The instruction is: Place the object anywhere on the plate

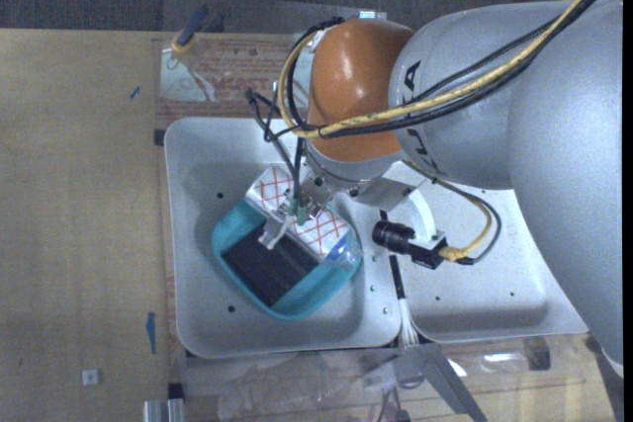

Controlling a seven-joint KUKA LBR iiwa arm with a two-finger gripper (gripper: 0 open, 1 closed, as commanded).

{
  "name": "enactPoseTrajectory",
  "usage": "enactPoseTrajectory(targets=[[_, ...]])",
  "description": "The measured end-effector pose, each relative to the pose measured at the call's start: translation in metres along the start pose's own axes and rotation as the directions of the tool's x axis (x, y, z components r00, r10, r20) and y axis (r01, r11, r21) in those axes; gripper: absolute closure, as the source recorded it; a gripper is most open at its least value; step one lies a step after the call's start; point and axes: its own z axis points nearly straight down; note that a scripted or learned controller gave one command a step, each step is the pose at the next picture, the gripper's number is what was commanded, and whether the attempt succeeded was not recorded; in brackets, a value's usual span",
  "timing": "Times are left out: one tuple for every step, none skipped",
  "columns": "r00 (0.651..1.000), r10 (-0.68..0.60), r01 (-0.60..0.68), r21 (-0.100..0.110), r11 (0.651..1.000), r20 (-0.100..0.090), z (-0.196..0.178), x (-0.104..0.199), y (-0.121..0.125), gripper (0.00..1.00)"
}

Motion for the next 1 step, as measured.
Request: enactPoseTrajectory(targets=[[1.000, 0.001, -0.001, 0.000, 1.000, 0.000, 0.0000, -0.0004, -0.0002, 0.00]])
